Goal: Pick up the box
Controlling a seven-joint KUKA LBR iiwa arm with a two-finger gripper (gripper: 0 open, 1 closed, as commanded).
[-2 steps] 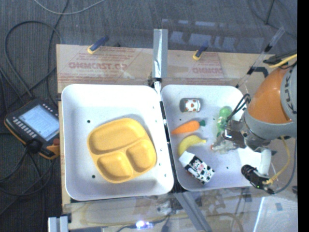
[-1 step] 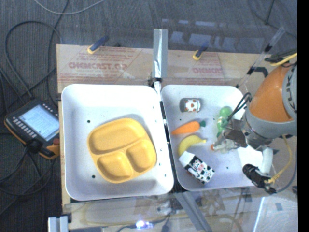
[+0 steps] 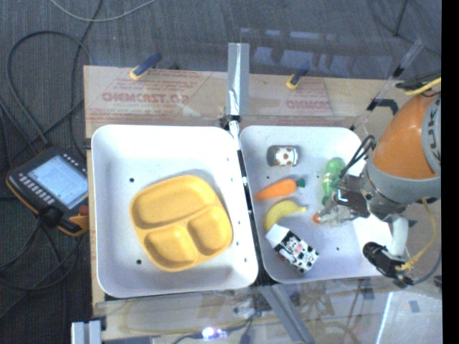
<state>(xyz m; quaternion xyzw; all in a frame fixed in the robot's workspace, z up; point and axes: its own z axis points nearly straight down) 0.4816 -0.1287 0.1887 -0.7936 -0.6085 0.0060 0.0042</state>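
Box (image 3: 294,249) lay in the right bin (image 3: 344,264), near its front edge, a small white carton with dark printed spots and a black end, its long axis running slantwise from upper left to lower right. It sat just below the banana (image 3: 285,212) and apart from it. From the tool (image 3: 331,211) the box lay down and to the left, near but not touching, so I judged the coming move to need a short shift that way and a turn of the wrist to cross the carton's narrow width. Whether the tool was spread or pressed together could not be told; it was small and blurred under the grey wrist. Around it lay a smooth orange carrot (image 3: 277,188), a glossy green object (image 3: 333,169) and a small round can (image 3: 282,155). The left bin (image 3: 115,264) held a yellow plastic tray (image 3: 181,221) with three compartments.
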